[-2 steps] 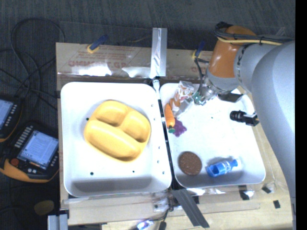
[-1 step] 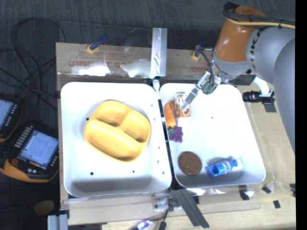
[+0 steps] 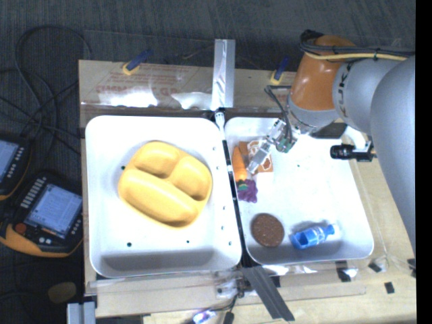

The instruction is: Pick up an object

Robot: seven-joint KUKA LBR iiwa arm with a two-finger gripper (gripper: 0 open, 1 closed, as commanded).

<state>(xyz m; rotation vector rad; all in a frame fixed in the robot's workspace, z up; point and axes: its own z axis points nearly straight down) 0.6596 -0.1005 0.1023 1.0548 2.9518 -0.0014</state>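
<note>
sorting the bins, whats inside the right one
In the right bin: the gripper, a carrot, a purple item, a brown disc and a blue bottle. Anything beneath the gripper is hidden.

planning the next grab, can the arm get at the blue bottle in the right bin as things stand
Probably yes: the blue bottle lies in the open near the bin's front wall, apart from the brown disc, with nothing on top of it.

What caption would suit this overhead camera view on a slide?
Grey arm's gripper lowered over an orange carrot-shaped toy in the right white bin, near a blue plastic bottle.
</note>
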